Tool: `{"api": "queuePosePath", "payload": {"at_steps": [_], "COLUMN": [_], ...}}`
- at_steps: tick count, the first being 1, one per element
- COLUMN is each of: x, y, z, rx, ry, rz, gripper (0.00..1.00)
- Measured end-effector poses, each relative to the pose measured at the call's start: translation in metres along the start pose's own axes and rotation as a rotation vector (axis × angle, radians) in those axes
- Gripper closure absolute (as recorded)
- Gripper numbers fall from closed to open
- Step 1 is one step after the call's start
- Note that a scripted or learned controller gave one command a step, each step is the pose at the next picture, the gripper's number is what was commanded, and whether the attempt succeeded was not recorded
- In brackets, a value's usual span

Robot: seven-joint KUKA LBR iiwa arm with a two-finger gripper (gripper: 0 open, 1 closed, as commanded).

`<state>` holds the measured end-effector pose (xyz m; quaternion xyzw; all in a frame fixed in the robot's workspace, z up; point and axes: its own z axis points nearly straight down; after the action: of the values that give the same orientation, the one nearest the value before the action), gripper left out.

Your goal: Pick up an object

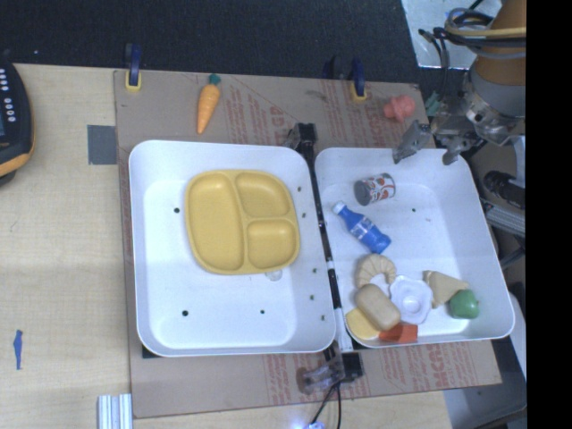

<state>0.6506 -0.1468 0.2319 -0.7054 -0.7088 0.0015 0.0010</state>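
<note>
My gripper [431, 146] hangs over the far edge of the right bin [487, 231], open, with nothing between its fingers. Below and left of it in that bin lies a small red-and-white can [375, 189] on its side. A blue bottle [362, 227] lies nearer the bin's middle. The near end holds a croissant [375, 268], a bread roll [375, 307], a white cup [409, 298], a tan wedge [442, 284], a green pear [463, 305] and a red block [399, 333].
The left bin [161, 302] holds a yellow divided plate [241, 220]. A toy carrot [207, 104] and a pink object [400, 107] lie on the board behind the bins. A dark handset [13, 119] sits at the far left.
</note>
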Motion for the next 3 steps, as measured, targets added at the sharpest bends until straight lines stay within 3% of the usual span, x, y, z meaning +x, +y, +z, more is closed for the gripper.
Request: {"api": "queuePosePath", "payload": {"at_steps": [1,2,3], "x": [0.028,0.030,0.029], "y": [-0.012,0.006,0.007], "z": [0.101,0.142,0.128], "rx": [0.007,0.001,-0.002], "ry": [0.001,-0.001,-0.002], "rz": [-0.004,-0.004,-0.006], "gripper": [0.00,0.00,1.00]}}
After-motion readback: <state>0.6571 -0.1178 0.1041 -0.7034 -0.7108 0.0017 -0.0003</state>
